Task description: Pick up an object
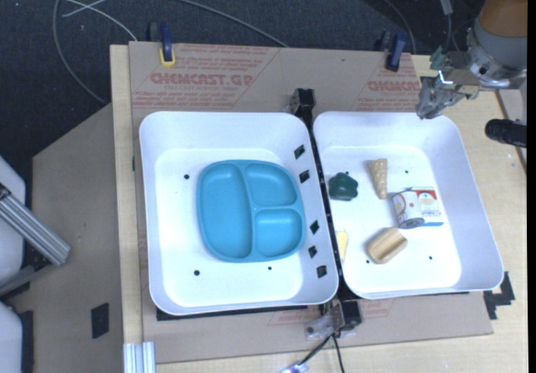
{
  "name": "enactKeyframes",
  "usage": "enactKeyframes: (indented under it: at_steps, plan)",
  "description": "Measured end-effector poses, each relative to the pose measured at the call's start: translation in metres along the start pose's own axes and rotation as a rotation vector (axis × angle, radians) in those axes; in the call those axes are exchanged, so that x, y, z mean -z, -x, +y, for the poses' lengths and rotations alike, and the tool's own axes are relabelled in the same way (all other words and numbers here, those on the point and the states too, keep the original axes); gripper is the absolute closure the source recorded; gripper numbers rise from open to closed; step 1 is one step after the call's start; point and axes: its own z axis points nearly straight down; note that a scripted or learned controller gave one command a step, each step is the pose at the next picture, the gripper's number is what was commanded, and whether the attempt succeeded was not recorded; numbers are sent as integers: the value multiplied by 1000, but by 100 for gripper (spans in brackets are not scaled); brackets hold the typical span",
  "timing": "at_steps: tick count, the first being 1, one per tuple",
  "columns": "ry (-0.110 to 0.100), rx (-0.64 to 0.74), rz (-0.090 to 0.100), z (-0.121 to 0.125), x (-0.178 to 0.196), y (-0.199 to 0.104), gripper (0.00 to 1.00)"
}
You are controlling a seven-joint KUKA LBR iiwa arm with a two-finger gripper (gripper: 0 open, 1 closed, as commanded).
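While arm reaches in from right, pincer point(431, 103) hangs over back rim of right bin point(469, 195), near its far corner; too small and blurred to tell its spread, nothing seen in it. Below, in same bin: dark green lump point(342, 187), tan wedge point(378, 176), red-and-white packet point(416, 207), tan block point(386, 245), all apart from pincer. Yellow sliver point(342, 245) at bin's left wall, partly hidden. Left bin point(167, 195) holds blue divided plate point(250, 209). Worktop point(209, 69) bears printed cardboard.

Green lump point(342, 187), tan wedge point(378, 175), can point(416, 207), bread roll point(386, 245); right bin point(469, 220).
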Motion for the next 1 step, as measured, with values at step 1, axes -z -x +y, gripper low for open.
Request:
enactKeyframes:
  at_steps: [1]
  plan:
    - [-9, 4, 5, -12, 6, -53, 100]
